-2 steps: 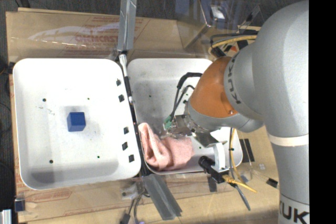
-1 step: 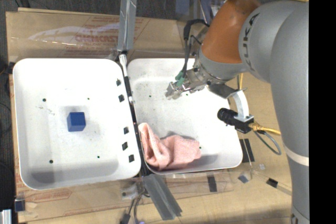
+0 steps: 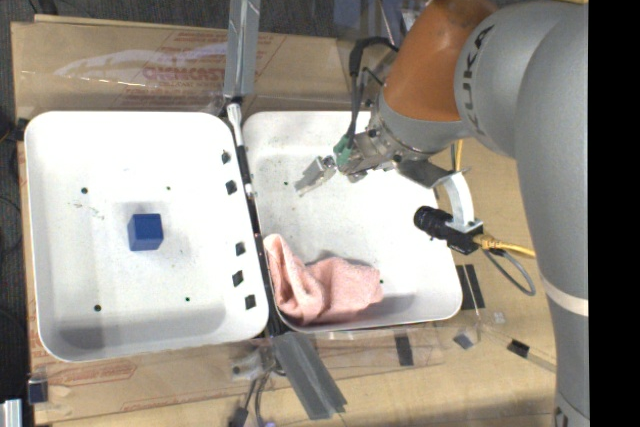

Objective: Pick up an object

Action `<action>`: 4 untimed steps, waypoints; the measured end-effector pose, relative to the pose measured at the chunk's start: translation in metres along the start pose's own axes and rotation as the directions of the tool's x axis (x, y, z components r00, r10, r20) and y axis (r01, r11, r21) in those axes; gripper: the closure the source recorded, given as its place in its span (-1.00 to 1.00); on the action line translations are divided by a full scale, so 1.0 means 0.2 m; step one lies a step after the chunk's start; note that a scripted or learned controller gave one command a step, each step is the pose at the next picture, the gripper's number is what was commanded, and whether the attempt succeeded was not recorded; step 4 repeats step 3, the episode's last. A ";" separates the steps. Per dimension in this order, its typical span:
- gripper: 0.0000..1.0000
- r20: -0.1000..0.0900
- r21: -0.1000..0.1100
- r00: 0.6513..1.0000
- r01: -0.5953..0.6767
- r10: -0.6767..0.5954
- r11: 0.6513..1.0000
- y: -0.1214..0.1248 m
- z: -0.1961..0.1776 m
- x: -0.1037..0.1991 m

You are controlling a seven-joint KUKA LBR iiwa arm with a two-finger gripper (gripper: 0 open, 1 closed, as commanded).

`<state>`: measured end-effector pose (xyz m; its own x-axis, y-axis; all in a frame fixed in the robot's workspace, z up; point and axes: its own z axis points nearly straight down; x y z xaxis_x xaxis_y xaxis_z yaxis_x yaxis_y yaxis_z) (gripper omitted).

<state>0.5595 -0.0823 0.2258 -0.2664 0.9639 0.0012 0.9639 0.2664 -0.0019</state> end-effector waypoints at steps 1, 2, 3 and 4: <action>-1.00 -0.001 0.002 0.997 0.073 -0.073 0.997 -0.43 0.20 0.02; -1.00 0.001 -0.003 0.996 0.094 -0.094 0.996 -0.43 0.67 -0.07; 1.00 -0.004 -0.002 0.995 0.100 -0.100 0.995 -0.43 0.62 -0.06; 1.00 -0.004 -0.002 0.995 0.100 -0.100 0.995 -0.43 0.62 -0.06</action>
